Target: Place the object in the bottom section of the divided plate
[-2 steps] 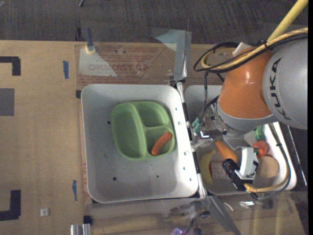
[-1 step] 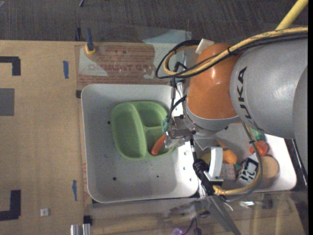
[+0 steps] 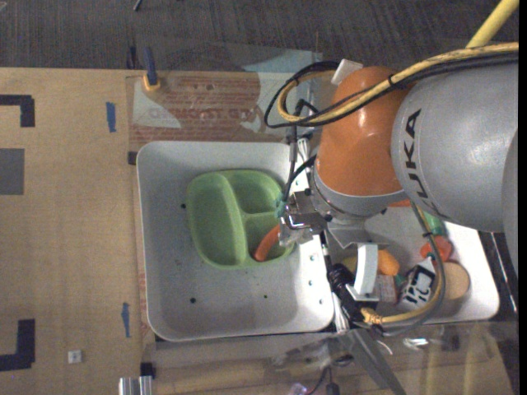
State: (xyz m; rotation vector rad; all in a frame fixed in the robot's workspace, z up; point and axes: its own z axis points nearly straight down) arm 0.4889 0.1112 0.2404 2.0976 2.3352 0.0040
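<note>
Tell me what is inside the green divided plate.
An orange object lies at the green divided plate's lower right edge, by the claw. The two other sections look bare. The arm covers the plate's right rim.

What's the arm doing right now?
Gripper over green divided plate's right edge. Orange object lying at plate's lower right section, beneath gripper. Nothing blocking.

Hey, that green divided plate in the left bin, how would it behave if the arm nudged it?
The green divided plate looks like thin moulded plastic, so probably light and stiff. Resting on the left bin and its smooth white floor, it would likely slide rather than tip. Its low, wide shape suggests it stays flat.
</note>
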